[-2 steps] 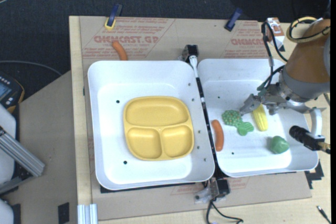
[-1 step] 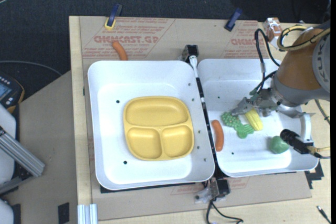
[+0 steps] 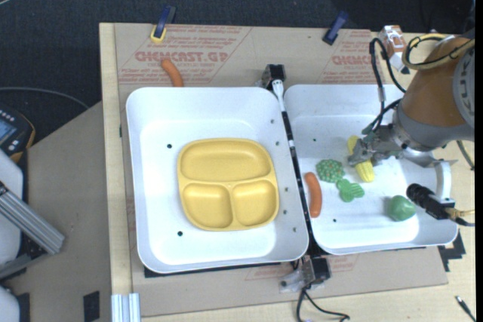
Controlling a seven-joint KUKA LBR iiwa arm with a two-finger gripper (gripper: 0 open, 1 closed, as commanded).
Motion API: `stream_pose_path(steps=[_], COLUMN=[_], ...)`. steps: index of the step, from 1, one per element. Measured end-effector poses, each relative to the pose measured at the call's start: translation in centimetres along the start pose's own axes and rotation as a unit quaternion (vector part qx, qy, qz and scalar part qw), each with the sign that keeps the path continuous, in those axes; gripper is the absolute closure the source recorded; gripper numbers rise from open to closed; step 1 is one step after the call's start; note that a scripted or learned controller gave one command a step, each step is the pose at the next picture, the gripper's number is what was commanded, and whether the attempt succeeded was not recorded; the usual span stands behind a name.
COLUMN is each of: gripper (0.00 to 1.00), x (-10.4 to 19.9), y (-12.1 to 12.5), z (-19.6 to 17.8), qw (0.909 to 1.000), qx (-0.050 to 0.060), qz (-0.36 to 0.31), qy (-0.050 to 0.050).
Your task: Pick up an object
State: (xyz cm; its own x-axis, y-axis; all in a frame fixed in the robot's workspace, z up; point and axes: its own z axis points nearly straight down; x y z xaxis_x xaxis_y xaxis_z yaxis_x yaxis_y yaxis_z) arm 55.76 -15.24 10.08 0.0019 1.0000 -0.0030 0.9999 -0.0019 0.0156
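Reaching in from the right, the grey arm with its orange band hangs low over the right bin, its gripper down among the small toy foods near the bin's middle. Whether anything sits between the gripper's tips cannot be told from this slanted view, since the dark metal of the tool blurs into the pieces below it. A yellow corn piece lies just under the tool, touching or nearly touching it, and a second small yellow piece shows just beside the tool on its upper left. Left of the corn sits a dark green broccoli floret, and just below that a brighter green leafy piece. A green pepper-like piece rests near the bin's lower right, apart from the others. An orange sausage lies along the right bin's left wall. The left bin bears a yellow tray with three compartments, set near its middle. On the cardboard-covered bench behind the bins lies another orange sausage, and two blue clamps grip the board's far edge.
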Motion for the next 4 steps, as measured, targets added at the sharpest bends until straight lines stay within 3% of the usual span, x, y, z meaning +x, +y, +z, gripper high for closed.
stream_pose_path(steps=[2, 3, 4], gripper=[1.00, 1.00, 1.00], x=[-0.6, -0.7, 4.3], y=[2.4, 2.5, 1.0], z=[-10.7, -12.5, -13.5], qw=[1.0000, 1.0000, 1.0000], qx=[0.004, 0.005, 0.009], qz=[-0.001, -0.002, -0.004], qy=[0.000, 0.000, 0.003])
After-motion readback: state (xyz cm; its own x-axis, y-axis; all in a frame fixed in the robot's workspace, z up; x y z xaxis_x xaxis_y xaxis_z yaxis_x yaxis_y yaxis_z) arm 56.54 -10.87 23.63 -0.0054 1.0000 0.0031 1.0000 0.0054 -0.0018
